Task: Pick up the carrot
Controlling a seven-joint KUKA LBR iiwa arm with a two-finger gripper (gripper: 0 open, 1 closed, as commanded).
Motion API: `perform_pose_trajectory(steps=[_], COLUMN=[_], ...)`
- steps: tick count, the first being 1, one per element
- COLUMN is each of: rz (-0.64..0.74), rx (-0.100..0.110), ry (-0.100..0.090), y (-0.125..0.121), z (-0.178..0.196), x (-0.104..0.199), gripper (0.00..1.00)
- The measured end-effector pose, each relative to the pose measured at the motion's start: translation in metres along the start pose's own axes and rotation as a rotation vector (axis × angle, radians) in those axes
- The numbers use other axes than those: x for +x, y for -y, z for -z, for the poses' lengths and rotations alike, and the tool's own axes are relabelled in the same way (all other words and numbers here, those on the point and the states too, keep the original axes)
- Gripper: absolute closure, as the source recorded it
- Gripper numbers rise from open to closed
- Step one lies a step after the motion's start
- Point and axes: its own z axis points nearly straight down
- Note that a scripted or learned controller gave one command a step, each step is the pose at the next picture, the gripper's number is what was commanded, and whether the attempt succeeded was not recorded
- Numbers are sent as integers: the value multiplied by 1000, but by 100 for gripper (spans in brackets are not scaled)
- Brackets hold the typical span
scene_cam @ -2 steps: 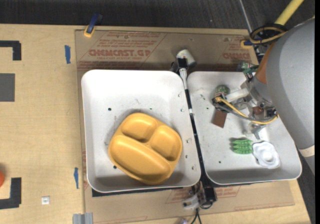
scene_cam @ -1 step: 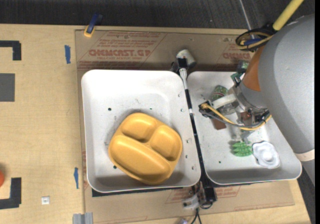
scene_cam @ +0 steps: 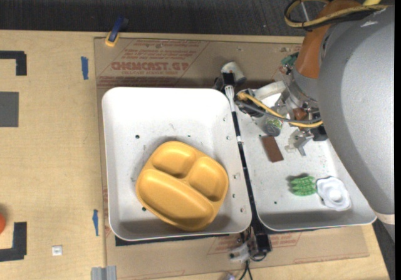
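My gripper [scene_cam: 299,139] hangs low over the back half of the right bin [scene_cam: 282,210], below the orange-banded wrist [scene_cam: 310,53]. Yellow cables and a small round greenish part [scene_cam: 272,125] crowd its left side. Just left of the gripper, a brown flat rectangular piece [scene_cam: 272,148] lies on the bin floor. Nearer the front lie a green ridged item [scene_cam: 302,185] and a white rounded item [scene_cam: 333,193]. The arm's grey body covers the bin's right side.
The left bin [scene_cam: 125,116] holds a large yellow bread-shaped object [scene_cam: 182,183] in its front half. A black divider [scene_cam: 240,147] runs between the two bins. A blue-and-yellow clip [scene_cam: 114,31] lies on the bench behind the bins.
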Motion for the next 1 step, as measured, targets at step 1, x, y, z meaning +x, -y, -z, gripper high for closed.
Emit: perform_pose_trajectory(steps=[1], rz=[64], rx=[1], ry=[3], y=[20], z=[-1], x=[-66], gripper=[0])
